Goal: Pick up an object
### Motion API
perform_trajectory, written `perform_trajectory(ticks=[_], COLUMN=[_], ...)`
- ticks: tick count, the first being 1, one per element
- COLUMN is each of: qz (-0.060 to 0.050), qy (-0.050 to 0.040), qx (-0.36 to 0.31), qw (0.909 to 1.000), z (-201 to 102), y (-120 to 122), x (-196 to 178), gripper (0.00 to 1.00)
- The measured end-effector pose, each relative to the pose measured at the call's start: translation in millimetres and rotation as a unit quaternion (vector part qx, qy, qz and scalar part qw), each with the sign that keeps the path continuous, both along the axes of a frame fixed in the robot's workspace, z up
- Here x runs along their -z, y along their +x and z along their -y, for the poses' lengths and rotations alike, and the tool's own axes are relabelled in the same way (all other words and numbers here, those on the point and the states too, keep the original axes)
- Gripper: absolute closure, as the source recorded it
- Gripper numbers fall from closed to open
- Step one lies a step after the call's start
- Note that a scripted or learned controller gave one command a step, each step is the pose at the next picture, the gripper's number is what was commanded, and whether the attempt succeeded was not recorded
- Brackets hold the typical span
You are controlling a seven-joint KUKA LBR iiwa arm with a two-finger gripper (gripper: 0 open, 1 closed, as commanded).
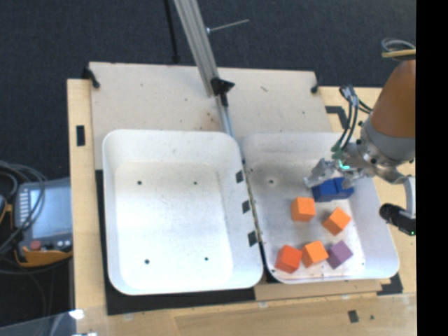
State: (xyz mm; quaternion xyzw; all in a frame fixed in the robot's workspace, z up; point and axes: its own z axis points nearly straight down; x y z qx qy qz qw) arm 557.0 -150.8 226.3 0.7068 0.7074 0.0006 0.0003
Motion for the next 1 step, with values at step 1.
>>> perform_trajectory(ticks=[1], qz=[-0.003], qy=[-0.0006], qx=[0.001], qw=[1.0000], z=[1.6], y=[-2.0], x=[63.4], gripper=[0.00])
